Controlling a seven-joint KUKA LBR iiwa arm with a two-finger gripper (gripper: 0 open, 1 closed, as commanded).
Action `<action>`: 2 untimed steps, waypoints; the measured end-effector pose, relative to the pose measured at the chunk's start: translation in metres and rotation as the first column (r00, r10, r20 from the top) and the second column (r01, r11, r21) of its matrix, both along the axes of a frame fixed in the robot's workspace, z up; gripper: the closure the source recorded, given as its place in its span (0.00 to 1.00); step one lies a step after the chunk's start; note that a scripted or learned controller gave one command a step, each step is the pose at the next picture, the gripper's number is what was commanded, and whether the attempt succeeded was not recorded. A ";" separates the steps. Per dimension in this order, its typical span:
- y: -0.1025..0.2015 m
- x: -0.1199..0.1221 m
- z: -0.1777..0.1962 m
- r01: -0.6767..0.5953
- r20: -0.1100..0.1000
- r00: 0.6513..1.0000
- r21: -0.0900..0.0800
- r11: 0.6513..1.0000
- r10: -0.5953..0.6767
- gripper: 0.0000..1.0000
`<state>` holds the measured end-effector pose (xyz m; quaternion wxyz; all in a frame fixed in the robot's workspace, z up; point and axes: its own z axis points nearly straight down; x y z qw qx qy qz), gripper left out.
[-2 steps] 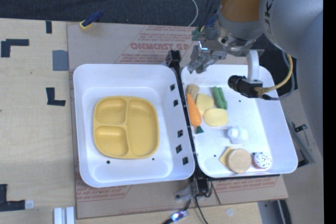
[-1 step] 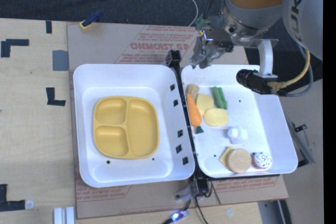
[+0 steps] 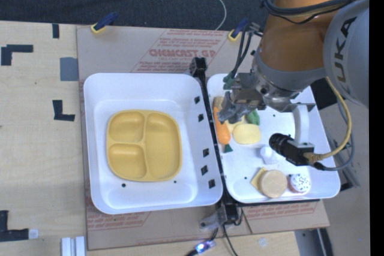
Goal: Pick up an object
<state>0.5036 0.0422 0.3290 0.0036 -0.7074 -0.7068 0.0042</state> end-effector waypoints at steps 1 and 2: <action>0.058 -0.021 0.063 -0.011 0.015 1.000 0.004 1.000 0.011 1.00; 0.026 -0.021 0.011 0.002 0.005 1.000 -0.002 1.000 -0.002 1.00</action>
